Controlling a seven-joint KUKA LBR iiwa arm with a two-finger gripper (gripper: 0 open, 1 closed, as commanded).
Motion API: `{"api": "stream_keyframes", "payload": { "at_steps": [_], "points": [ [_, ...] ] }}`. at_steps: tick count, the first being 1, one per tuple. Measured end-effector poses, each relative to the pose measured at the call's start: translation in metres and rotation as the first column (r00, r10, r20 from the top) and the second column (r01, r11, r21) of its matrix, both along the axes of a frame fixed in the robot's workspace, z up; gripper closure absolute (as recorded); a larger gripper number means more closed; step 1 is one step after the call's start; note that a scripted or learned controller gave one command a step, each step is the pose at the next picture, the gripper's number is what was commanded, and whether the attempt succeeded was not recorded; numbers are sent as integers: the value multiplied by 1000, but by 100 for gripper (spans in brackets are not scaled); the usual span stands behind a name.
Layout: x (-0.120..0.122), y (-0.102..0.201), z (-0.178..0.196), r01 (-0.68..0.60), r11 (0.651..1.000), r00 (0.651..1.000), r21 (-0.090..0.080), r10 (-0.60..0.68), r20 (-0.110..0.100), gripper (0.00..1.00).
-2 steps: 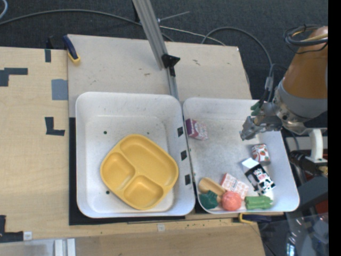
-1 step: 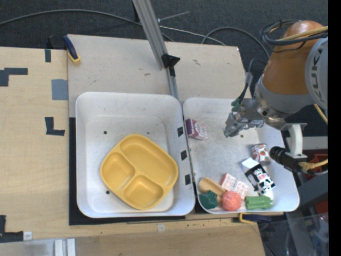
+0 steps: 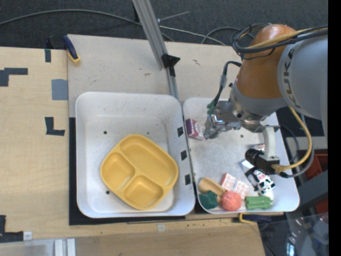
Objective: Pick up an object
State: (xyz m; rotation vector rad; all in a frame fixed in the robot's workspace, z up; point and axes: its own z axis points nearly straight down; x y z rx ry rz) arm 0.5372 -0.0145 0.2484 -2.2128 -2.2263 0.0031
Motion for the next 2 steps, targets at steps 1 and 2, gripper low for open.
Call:
{"api": "stream_keyframes", "payload": {
  "at_steps": [1,2],
  "points": [
    [12,52,4,-2,1000,1000,1,2,2,100],
    [18,97,2,-1,1000,1000,0,1,2,100]
  ]
}}
